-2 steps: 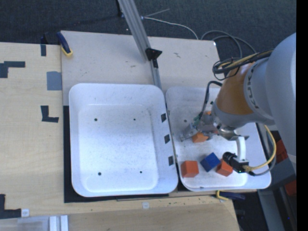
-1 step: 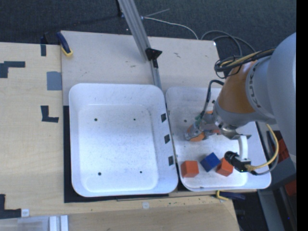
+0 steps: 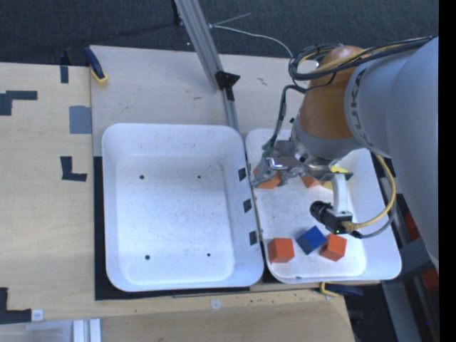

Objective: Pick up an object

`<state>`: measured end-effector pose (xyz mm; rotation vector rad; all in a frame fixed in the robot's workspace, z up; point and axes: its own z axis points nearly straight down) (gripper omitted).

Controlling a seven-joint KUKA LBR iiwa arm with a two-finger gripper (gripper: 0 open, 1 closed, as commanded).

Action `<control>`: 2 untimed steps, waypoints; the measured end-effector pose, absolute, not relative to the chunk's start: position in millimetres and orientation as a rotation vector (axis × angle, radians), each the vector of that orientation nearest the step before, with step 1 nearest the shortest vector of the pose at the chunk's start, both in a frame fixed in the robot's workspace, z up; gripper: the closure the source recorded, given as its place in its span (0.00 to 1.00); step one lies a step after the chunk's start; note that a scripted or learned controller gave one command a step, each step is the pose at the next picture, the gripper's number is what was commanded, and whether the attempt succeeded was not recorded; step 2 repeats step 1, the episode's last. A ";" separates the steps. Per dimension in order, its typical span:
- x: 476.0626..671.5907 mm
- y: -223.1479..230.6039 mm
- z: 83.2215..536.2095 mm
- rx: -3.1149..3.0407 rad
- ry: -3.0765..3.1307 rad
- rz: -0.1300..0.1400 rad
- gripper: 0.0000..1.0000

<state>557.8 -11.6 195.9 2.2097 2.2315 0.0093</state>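
Over the right-hand bin (image 3: 377, 262), seen from the fixed camera above the tabletop (image 3: 43, 212), we find the grey arm (image 3: 385, 98) reaching in, its orange band (image 3: 324, 112) just above the wrist. Our gripper (image 3: 274, 171) hangs low at the bin's upper left corner, right over an orange object (image 3: 267, 183) that peeks out beneath it. Whether the gripper is closed on that piece or standing open around it, we cannot tell; the wrist hides too much. Another orange scrap (image 3: 310, 182) shows just beside it, under the arm. Near the bin's front edge we see three blocks close together: an orange block (image 3: 281, 249), a blue block (image 3: 311, 239) and a second orange block (image 3: 333, 247). The left-hand bin (image 3: 171, 205) sits alongside, white and speckled. As we judge it, the pick is not yet done: nothing is visibly lifted off the bin floor, and a firm grasp and a raise are left.
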 end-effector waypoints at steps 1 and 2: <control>546.1 45.5 191.1 2.216 2.233 -0.002 1.00; 546.1 45.5 191.1 2.216 2.233 -0.002 1.00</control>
